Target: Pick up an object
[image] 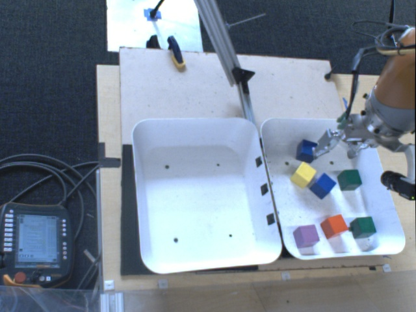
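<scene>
Camera view: you see the gripper (pixel 328 142) low over the right bin (pixel 390 242), its tip just beside the dark blue cube (pixel 306 151) near the bin's far-left area. You cannot tell from this angle whether the jaws are open or closed, and no cube is visibly between them. The likeliest fault, in your judgement, is a push rather than a grasp: a jaw landing on the cube's top or edge would shove it toward the bin's left wall or tilt it. A second risk is crowding: the yellow cube (pixel 303 174) and the blue cube (pixel 322 186) touch one another just in front, so a wide approach may clip them. Room is better elsewhere. The green cube (pixel 350 179) stands apart, while the purple cube (pixel 306 236), orange cube (pixel 335 225) and dark green cube (pixel 363 226) sit close to the near rim. The left bin (pixel 149 142) offers open floor.
</scene>
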